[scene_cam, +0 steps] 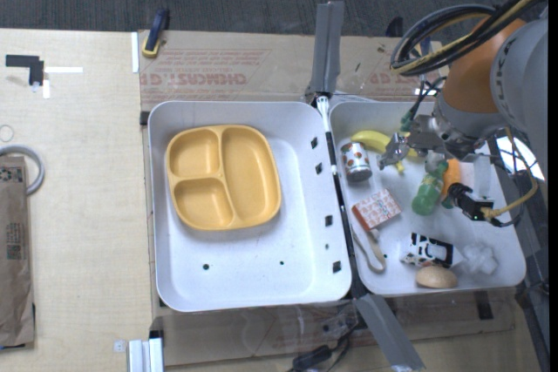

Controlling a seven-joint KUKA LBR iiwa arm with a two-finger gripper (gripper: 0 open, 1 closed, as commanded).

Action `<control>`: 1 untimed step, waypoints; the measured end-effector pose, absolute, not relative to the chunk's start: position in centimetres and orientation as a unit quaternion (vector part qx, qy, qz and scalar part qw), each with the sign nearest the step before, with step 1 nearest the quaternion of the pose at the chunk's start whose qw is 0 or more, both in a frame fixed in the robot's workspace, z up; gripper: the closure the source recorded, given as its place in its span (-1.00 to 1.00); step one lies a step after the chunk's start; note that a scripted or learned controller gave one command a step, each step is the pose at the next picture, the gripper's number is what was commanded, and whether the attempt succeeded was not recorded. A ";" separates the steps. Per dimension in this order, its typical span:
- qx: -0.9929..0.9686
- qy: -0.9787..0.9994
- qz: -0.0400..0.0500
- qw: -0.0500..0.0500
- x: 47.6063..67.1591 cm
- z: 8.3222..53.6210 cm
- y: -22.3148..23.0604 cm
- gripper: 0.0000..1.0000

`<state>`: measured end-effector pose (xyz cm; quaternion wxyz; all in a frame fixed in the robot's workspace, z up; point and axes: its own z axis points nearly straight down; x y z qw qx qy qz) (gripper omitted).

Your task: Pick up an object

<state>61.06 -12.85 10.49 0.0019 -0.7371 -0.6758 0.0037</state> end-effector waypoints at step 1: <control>-0.762 -0.647 0.012 0.008 65.2 8.6 -10.8 -1.00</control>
